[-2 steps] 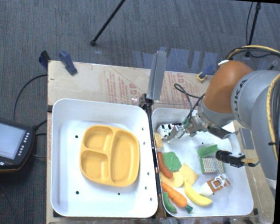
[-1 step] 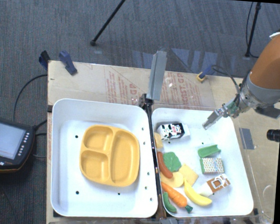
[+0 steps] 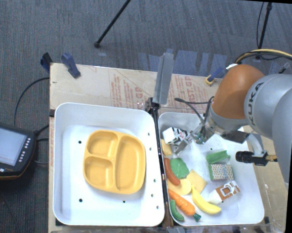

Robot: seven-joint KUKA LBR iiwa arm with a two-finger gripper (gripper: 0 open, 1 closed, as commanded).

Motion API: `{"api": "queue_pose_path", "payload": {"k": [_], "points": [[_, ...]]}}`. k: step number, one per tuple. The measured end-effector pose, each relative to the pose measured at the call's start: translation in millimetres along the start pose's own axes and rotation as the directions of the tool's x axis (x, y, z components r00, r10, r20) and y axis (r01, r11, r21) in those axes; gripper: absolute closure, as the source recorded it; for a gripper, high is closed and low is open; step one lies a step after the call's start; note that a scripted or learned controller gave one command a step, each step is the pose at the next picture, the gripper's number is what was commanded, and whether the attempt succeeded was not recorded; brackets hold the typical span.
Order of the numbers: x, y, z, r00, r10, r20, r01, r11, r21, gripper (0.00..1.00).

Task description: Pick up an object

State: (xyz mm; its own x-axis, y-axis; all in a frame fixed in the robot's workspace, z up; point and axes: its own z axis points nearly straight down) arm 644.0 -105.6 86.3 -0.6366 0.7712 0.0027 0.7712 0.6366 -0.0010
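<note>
Two white bins sit side by side on the desk (image 3: 113, 88). The left bin (image 3: 66, 132) has a yellow plate (image 3: 114, 162) with three parts in it. The right bin (image 3: 253, 199) is full of toy food.

From the camera above, the grey arm (image 3: 269, 106) comes in from the right and bends down into the right bin. Its pincer (image 3: 184, 140) is low over the far left corner of that bin. It is too small and dark to tell whether it is open or shut.

A small black and white thing (image 3: 170, 135) lies right at the tip, touching it or nearly so. It is hard to say whether the pincer has it.

The nearest toys are just below the pincer, toward the front of the bin. A green leaf (image 3: 179, 168) lies there, and a red hot dog (image 3: 171, 172) lies beside it on the left. The hot dog's long side runs from the back left to the front right. Farther on are a carrot (image 3: 182, 203) and a banana (image 3: 204, 202). A green block (image 3: 217, 156) lies to the right of the pincer.

The next pick is most likely the small thing at the tip, or the leaf just below.
</note>
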Motion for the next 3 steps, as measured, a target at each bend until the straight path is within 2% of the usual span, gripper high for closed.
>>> {"api": "queue_pose_path", "payload": {"k": [1,2,3], "points": [[11.5,-15.2,-1.3,0.941,0.339,0.001,-0.339,0.941,0.0,0.0],[-11.3,-9.7,-1.2,0.812,0.583,0.001,-0.583,0.812,-0.001,0.0],[-61.7,-49.3,-3.2,0.987,0.159,0.006,-0.159,0.987,-0.004,0.0]]}}
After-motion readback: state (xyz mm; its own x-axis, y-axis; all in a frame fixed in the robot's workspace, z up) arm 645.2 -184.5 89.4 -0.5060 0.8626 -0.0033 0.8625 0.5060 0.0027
